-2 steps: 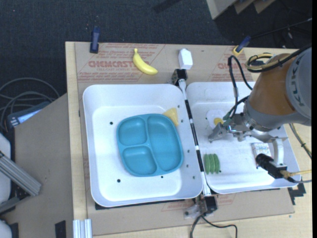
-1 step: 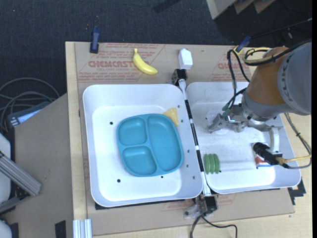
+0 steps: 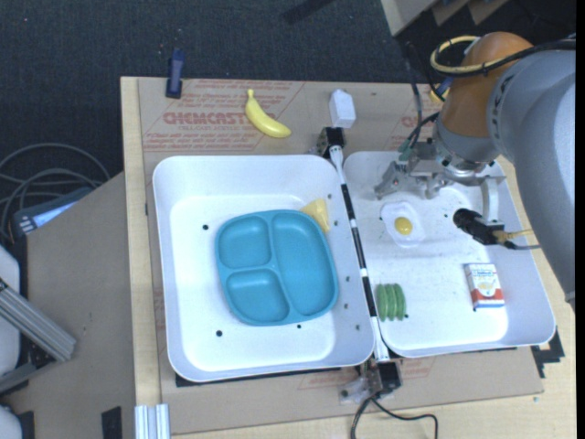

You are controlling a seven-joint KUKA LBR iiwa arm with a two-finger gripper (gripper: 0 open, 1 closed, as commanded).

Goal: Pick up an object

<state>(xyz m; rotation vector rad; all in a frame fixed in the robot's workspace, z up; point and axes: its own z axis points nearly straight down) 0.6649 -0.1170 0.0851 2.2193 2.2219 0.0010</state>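
Grey arm (image 3: pixel 512 90) over right bin (image 3: pixel 530 327) | gripper (image 3: pixel 413 181) above fried egg (image 3: pixel 402 224) | jaw state: cannot tell

The divided tray (image 3: pixel 274 266) is turquoise blue and the banana (image 3: pixel 265 119) yellow. The fried egg toy (image 3: pixel 401 224) is white with a yellow yolk, and the ridged piece (image 3: pixel 391 301) green.

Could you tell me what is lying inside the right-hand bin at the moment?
The right bin holds a fried egg toy, a green ridged piece and a small carton. The arm covers its far corner.
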